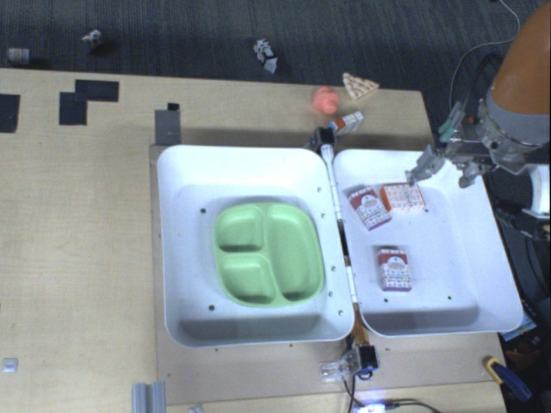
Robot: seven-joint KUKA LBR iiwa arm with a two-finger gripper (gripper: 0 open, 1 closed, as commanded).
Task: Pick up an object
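Bench is sitting under the slanted overhead camera, two white bins side by side. The left bin (172,231) is holding a green divided tray (269,253), lying flat and roughly centred, three compartments showing, nothing visible in them. Beyond the bins, on the wooden bench top, a pink ball (325,101) and a wedge-shaped toy (360,85) are lying loose, well apart from the work. The right bin (491,256) is carrying three small red-and-white cartons: a tilted carton (367,206) near the divider, a pale carton (403,198) just beside it — the two look to be touching or nearly so — and a lone carton (393,268) nearer the camera, standing apart, its long axis running roughly away from the camera. The gripper (443,163) is hanging over the bin's far right corner, fingers spread apart and holding nothing. The pale carton is lying left of the jaws and slightly toward the camera, its long side running across the bin. Judgement: it is the nearest candidate, though the neighbour crowding its left edge could be making a clean closure harder — the lone carton is offering freer sides.
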